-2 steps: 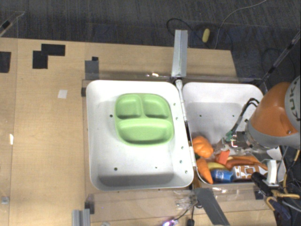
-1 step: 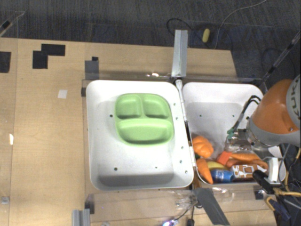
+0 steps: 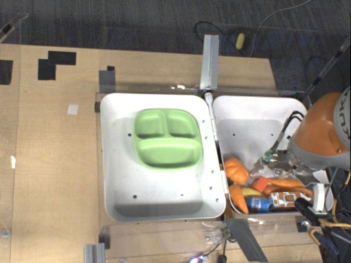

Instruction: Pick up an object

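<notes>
Grey gripper point(image 3: 272, 166) above orange toy point(image 3: 237, 170)

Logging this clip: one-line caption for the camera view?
Arm's hand over toy food in right bin; green plate in left bin.

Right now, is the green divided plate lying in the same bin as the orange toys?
No: the green divided plate lies in the left bin, the orange toys in the right bin.

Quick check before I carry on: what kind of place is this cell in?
Probably a robotics lab or test cell, not a kitchen: two white bins fixed on a wooden bench, toy food piled in the right one, and loose cables across grey carpet.
</notes>
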Available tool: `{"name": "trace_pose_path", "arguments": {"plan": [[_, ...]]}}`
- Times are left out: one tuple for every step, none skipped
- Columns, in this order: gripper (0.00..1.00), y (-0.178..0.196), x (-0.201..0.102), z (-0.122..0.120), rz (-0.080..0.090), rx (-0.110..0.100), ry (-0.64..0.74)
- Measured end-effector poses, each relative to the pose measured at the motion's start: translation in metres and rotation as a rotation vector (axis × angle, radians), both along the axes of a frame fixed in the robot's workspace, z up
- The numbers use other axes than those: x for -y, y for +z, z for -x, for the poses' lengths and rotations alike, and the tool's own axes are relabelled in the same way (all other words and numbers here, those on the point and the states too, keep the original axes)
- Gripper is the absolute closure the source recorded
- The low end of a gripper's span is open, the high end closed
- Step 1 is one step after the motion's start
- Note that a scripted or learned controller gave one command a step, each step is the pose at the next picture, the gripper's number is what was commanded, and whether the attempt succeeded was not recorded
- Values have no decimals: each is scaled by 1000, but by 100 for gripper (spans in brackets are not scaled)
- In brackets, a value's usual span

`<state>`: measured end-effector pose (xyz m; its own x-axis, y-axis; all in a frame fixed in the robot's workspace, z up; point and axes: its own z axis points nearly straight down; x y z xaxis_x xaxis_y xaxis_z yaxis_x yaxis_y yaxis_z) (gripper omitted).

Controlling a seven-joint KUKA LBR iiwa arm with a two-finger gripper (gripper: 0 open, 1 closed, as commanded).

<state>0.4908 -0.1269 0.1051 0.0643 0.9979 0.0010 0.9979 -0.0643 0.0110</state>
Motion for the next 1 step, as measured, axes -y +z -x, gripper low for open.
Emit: {"name": "trace_pose_path", "arguments": {"plan": [[100,11,0,-2,0,5,1]]}}
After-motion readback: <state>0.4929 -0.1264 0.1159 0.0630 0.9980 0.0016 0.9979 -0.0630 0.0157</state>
